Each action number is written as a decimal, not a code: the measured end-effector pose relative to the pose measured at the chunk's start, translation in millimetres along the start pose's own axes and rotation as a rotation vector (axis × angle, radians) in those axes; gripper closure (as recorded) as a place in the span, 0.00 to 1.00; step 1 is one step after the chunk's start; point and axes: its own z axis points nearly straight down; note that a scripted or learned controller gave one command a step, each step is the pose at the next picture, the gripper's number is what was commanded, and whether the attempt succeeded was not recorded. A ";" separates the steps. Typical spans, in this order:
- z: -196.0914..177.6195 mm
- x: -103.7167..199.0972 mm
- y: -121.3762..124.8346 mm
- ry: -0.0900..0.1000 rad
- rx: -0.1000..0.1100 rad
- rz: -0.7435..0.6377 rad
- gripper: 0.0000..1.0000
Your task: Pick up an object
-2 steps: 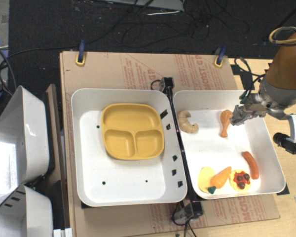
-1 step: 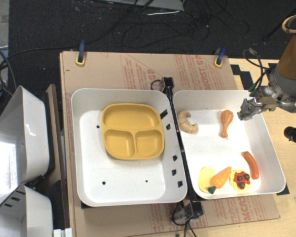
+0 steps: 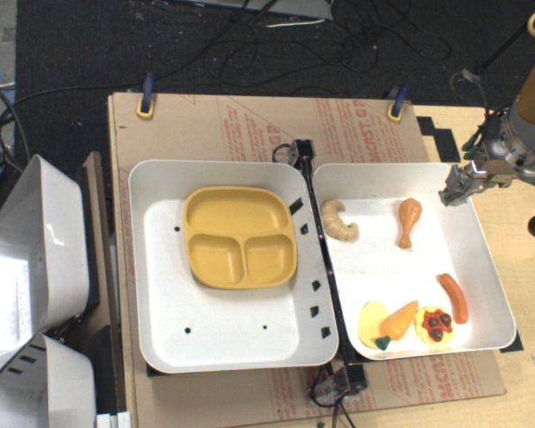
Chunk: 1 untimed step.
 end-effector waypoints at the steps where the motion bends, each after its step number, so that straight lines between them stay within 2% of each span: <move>1: 10.6 43.4 9.5 0.003 0.005 -0.003 1.00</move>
